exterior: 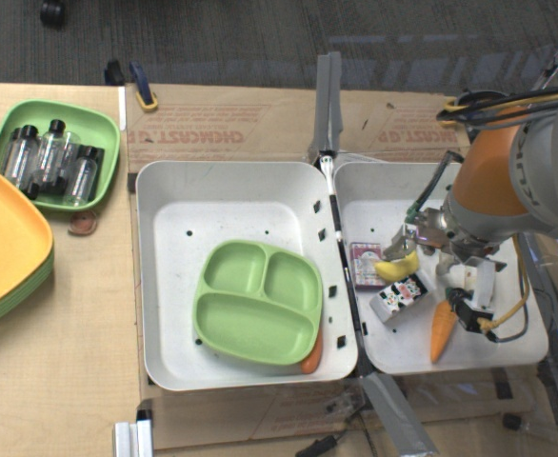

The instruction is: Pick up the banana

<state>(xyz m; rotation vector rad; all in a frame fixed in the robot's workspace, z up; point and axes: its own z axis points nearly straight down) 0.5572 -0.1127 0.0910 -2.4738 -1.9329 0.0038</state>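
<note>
The banana (pixel 396 268) lies in the right bin (pixel 517 350), long axis running left-right with its right end tilted slightly away, between a pink card (pixel 365 260) and a black-and-white carton (pixel 398 299) (a carrot (pixel 441 329) lies nearer). The claw (pixel 414 239) sits at the banana's right end; whether it grips, I cannot tell.

Inverted red "CHEMCUZT" lettering along the cardboard sheet (pixel 231 122) behind the bins.

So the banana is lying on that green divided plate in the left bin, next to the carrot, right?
Not quite. The camera view shows the banana in the right bin, not on the green plate, which sits in the left bin. It does lie near a carrot, beside a small black-and-white box.
</note>
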